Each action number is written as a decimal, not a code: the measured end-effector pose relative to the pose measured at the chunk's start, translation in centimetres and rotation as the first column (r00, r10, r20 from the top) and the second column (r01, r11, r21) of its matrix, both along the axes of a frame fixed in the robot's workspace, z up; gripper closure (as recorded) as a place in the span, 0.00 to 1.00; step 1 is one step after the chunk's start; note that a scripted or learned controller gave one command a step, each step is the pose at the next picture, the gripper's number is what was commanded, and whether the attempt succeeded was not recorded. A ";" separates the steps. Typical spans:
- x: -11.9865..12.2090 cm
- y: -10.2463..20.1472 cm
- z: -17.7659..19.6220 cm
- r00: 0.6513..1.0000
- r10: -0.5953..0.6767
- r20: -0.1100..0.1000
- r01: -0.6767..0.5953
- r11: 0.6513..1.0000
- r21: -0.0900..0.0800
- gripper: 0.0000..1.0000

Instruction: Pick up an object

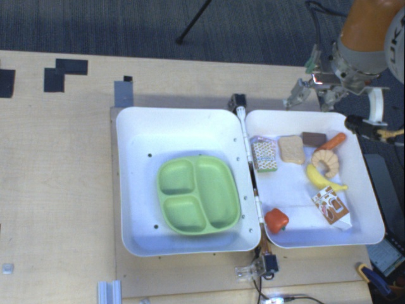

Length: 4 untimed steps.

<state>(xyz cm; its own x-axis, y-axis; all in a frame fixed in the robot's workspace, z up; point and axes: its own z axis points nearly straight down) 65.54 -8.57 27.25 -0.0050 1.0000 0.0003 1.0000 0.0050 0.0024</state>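
My gripper (314, 100) hangs above the back rim of the right bin (297, 115), open, with nothing between its fingers. In that bin lie a patterned packet (264, 154), a slice of bread (292, 149), a brown bar (314, 139), a carrot (331, 142), a croissant-like pastry (326, 161), a banana (322, 178), a brown and white wrapper (331, 205) and a red tomato-like piece (276, 220) near the front left corner.
The left bin (136, 138) holds a green three-compartment plate (198, 194). A ridge (249, 163) divides the two bins. Black cables and a white part (375, 107) sit to the right of the gripper.
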 end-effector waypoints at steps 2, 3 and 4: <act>-2.3 -2.2 -15.9 1.000 -0.001 0.010 0.001 1.000 -0.001 1.00; -4.8 -9.6 -17.2 1.000 -0.003 -0.001 0.003 1.000 -0.001 1.00; -3.1 -3.6 -5.9 1.000 0.001 0.004 -0.001 1.000 0.000 1.00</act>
<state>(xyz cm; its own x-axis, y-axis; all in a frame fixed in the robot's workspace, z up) 62.46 -12.20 21.30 -0.0058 1.0000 -0.0001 1.0000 0.0058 0.0067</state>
